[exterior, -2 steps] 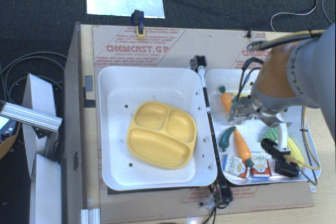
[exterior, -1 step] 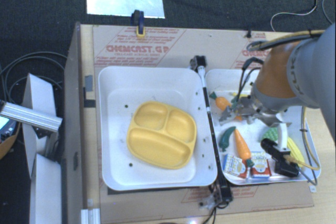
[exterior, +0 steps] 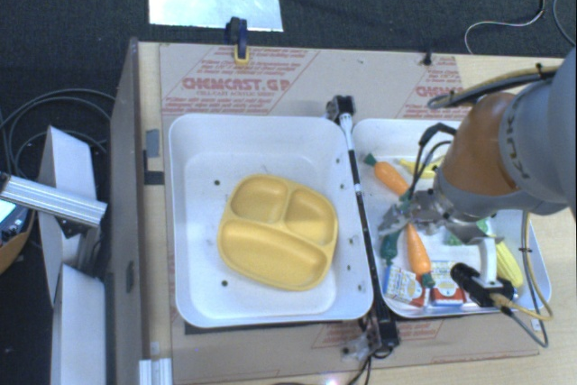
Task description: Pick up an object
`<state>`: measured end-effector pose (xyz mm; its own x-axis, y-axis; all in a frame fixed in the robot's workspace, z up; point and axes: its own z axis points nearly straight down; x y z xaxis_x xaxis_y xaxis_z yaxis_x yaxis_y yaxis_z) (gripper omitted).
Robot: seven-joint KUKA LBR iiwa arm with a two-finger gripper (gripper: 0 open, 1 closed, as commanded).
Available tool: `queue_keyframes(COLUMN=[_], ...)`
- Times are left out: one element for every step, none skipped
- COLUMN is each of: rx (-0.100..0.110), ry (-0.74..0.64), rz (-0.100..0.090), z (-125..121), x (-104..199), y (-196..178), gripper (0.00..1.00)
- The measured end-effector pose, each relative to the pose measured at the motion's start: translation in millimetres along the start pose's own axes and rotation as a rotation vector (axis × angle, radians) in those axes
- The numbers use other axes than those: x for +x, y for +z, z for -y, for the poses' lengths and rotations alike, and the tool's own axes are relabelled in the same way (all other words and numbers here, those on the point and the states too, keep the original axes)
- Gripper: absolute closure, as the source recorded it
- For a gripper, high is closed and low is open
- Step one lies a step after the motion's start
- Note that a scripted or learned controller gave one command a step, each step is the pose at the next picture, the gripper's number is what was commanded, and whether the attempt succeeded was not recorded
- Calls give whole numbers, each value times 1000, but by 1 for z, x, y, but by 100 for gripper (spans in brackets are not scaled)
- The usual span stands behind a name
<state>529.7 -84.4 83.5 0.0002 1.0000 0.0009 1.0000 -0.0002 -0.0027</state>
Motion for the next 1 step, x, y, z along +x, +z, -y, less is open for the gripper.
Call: queue_keyframes(rx=[-7], ry=[-3], rz=[0], z=[-3], x=[1], y=[-11], gripper=[100])
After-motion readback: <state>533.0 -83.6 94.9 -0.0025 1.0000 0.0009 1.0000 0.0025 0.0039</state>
